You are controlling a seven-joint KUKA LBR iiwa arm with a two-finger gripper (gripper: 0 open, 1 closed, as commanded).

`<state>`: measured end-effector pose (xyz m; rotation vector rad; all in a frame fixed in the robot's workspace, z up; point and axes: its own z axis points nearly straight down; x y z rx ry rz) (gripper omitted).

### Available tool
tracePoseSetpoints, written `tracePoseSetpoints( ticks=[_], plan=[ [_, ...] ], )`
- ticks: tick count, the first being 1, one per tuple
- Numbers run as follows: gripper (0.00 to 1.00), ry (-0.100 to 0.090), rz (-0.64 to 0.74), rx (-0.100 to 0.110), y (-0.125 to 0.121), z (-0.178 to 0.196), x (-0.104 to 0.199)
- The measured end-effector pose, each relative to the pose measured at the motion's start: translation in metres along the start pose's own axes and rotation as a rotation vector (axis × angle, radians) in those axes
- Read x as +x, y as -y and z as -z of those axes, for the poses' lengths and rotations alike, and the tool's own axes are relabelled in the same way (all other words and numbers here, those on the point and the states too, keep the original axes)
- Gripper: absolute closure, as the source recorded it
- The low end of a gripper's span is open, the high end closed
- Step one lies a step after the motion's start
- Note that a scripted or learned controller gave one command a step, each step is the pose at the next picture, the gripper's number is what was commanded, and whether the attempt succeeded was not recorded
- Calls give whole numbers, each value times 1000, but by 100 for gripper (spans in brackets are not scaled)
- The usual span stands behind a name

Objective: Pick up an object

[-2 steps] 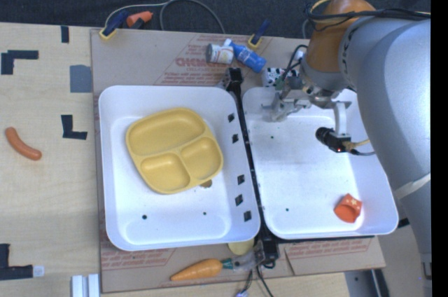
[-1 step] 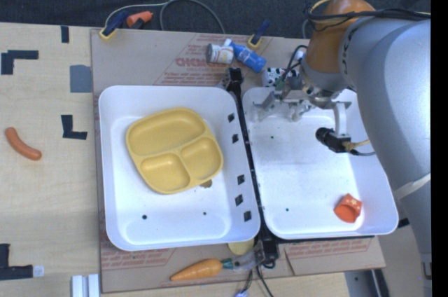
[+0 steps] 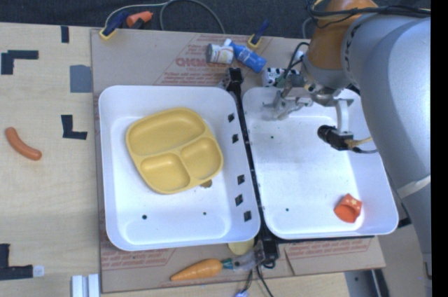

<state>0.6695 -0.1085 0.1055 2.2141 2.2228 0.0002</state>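
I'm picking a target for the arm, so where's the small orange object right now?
The small orange object lies in the right bin, in its near right corner, well apart from the gripper at the bin's far edge.

Evenly lit from overhead, bright, no hard shadows. Mild glare off both white bins (image 3: 112, 169), washing out rim detail on the right bin (image 3: 378, 218). Soft shadow under the yellow tray (image 3: 175, 148) at its lower edge. Soft specular sheen on the grey arm (image 3: 399, 78). Dark floor at top underexposed, grainy. Overall slightly soft, low resolution; small items by the back edge blurry.
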Motion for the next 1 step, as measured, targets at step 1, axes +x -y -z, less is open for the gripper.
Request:
tracePoseSetpoints(
  ticks=[1],
  plan=[
    [0, 1, 0, 1, 0, -1, 0]
  ],
)
